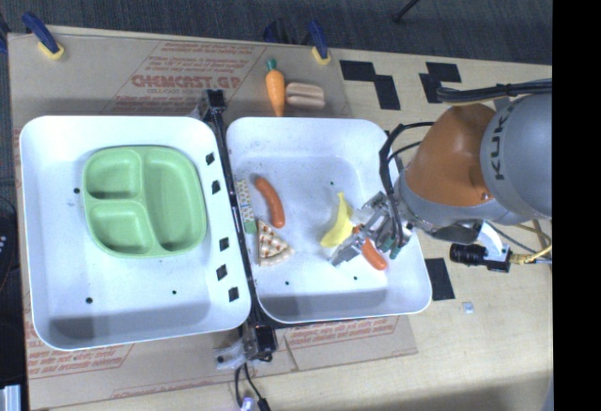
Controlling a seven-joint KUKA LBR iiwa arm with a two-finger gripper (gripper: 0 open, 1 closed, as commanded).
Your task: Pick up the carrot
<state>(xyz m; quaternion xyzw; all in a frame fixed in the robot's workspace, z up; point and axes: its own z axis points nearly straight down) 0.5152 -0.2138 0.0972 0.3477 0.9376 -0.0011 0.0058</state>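
Cardboard [188, 71] under bins — carrot [274, 90] lying outside them.

1. I see both bins [310, 151] as smooth white plastic with a soft shine.
2. The green tray [146, 198] looks like matt plastic.
3. The bench [188, 71] is covered with brown cardboard, matt, with red print.
4. The carrot [274, 90], the sausage [270, 201] and the banana [338, 223] look like smooth toy plastic.
5. The arm [488, 165] has a glossy orange band and a grey shell.
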